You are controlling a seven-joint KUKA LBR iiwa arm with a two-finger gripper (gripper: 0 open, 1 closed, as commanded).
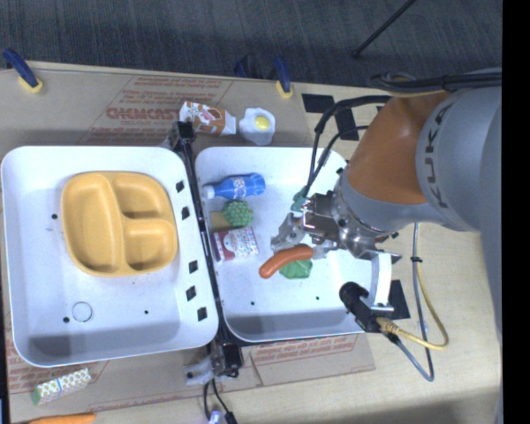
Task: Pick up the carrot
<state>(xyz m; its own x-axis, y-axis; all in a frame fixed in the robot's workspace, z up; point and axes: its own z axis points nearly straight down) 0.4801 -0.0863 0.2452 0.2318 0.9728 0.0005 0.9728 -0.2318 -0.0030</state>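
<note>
The carrot [284,261] is an orange stick lying at a slant in the right bin [274,321], its right end raised toward the gripper. My gripper [302,237] hangs just above and to the right of that end, reaching in from the grey and orange arm [406,162]. The gripper's body hides where it meets the carrot, so I cannot tell whether it has hold. A green item [298,270] lies under the carrot's right end.
The right bin also holds a blue bottle [238,186], a green bumpy vegetable [238,212] and a red and white packet [236,244]. A yellow divided plate [119,221] sits in the left bin [35,325]. A small carton [203,117] and an egg toy [258,124] lie behind the bins.
</note>
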